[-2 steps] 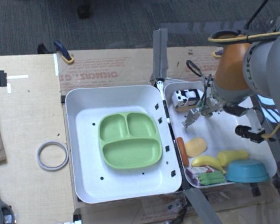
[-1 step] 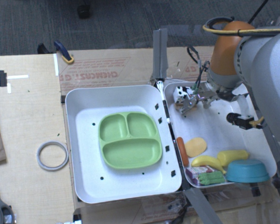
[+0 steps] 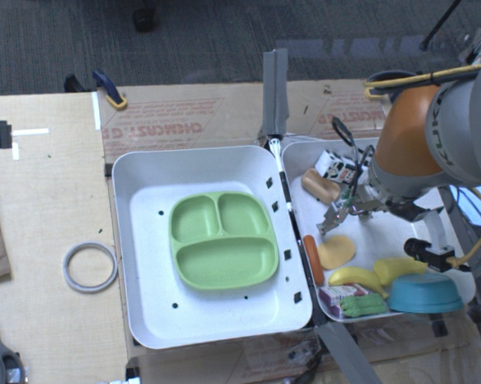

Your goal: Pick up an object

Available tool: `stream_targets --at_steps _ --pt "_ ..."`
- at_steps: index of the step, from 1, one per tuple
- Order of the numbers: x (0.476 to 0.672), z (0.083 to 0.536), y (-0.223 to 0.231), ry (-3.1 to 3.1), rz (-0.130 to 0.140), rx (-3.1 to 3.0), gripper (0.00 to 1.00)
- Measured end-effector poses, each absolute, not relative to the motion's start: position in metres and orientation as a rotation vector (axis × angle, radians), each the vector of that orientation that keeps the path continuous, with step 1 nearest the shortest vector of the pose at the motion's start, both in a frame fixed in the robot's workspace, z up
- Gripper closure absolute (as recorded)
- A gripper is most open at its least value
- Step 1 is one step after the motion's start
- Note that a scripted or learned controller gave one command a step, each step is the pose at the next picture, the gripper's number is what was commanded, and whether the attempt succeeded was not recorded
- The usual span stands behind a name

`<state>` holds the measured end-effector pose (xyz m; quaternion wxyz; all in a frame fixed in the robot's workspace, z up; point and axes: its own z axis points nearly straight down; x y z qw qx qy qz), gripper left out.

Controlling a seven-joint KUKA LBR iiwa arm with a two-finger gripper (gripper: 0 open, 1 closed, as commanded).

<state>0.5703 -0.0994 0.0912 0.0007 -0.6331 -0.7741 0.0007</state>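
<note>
While the arm (image 3: pixel 433 132) reaches over the right bin (image 3: pixel 367 240), we see its jaws (image 3: pixel 334 219) hanging low above the bin floor, just above a round yellow disc (image 3: pixel 337 252). Whether those jaws stand wide or narrow we cannot tell, and we see nothing between them.

Taking the disc as our landmark, a tan bread-like piece (image 3: pixel 320 186) lies up and slightly left of it, beside a small black-and-white packet (image 3: pixel 334 166). Left of the disc, along the bin wall, lies a slim orange-red sausage shape (image 3: pixel 313 258). Below the disc sits a yellow banana (image 3: pixel 357 276), with a second yellow fruit (image 3: pixel 400 267) to its right and a blue bowl (image 3: pixel 424 295) below and right. A green item (image 3: pixel 363 306) on a purple-edged packet lies directly below the banana.

Far left of the disc, the left bin (image 3: pixel 147 259) carries a green divided plate (image 3: pixel 223 240). Farther left still, a grey ring (image 3: pixel 90 266) rests on the desk (image 3: pixel 44 201).
</note>
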Motion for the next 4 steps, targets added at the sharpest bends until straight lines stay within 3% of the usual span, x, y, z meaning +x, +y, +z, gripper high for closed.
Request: stream_targets --at_steps 1,2,3,4 --pt "0.638 0.091 -0.109 -2.459 0.004 -1.953 0.00" --pt "0.638 0.100 -0.109 -2.462 0.008 -1.948 1.00" --pt "0.639 0.100 -0.101 -2.467 -0.005 -1.937 0.00" --pt "0.637 0.192 -0.074 -2.425 0.003 -1.999 0.00"
